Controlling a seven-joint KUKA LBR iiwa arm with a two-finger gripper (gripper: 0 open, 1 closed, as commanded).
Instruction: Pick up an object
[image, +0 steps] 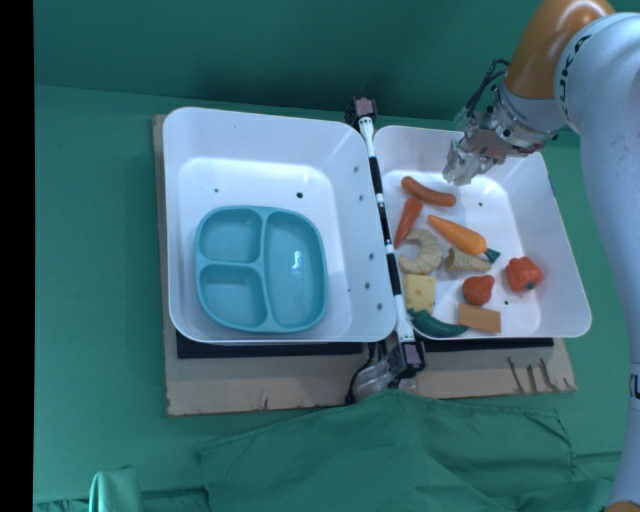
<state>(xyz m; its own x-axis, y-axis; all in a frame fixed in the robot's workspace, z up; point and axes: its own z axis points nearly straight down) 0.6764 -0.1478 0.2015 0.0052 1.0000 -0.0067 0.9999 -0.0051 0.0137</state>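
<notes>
Green cloth lies bunched below the bench as toy food waits untouched in the right bin: a sausage, a carrot, a cheese wedge and red peppers. Nothing appears lifted yet. The gripper hovers just above and beside the sausage, its arm bent in from the upper right; whether its fingers are spread cannot be told. A teal divided plate sits in the left bin.

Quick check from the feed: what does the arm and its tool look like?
The arm is light grey with smooth rounded casings and an orange band above the wrist. Below that sits a silver-grey metal tool, boxy and mechanical, with thin dark cables looping beside it.
</notes>
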